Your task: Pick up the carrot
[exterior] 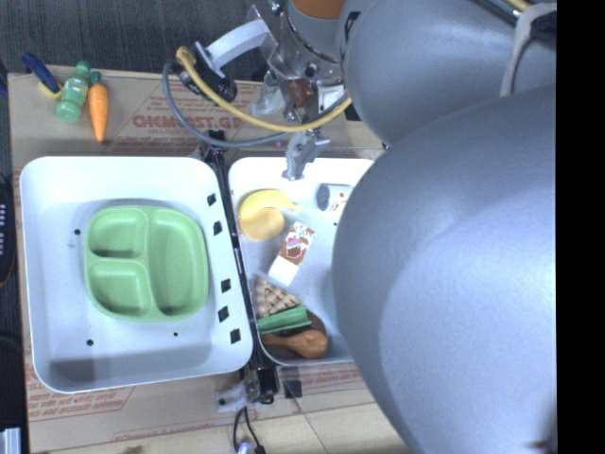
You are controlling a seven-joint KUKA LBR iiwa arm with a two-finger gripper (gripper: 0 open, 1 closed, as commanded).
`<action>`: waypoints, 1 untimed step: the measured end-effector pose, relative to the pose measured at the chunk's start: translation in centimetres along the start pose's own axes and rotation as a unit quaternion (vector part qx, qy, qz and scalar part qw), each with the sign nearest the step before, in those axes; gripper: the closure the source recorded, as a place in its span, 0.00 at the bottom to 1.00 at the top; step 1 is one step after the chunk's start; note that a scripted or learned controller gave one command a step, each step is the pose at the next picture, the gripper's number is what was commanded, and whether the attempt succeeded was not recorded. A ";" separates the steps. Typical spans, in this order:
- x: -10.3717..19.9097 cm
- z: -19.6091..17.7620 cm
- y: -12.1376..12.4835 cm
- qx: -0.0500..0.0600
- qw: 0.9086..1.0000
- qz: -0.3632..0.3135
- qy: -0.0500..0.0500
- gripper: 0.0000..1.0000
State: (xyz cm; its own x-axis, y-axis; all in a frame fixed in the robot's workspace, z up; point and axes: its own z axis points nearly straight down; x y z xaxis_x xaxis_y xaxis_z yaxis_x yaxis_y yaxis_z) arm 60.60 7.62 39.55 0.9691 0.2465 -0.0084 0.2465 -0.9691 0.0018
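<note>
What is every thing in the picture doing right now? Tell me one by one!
carrot: lying on the cardboard behind the left bin, not picked up.
green bottle: lying beside the carrot.
green plate: flat in the left bin.
yellow toy: resting in the right bin.
waffle: resting in the right bin.
gripper: over the right bin's far edge, away from the carrot.

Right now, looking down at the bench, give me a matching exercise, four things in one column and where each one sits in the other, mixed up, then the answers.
Things:
1. carrot
2. green divided plate
3. yellow banana
4. gripper

Places:
A. in the left bin
B. on the cardboard behind the left bin, beside a green bottle
C. over the back rim of the right bin
D. in the right bin, near its back left corner

Pairs: 1-B, 2-A, 3-D, 4-C
</note>
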 end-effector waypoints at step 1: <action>0.0 0.0 0.0 0.000 1.000 0.000 0.000 0.00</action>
State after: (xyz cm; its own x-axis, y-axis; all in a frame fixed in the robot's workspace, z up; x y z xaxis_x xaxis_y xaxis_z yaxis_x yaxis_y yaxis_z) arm 60.60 7.62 39.55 0.9691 0.2465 -0.0084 0.2466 -0.9691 0.0018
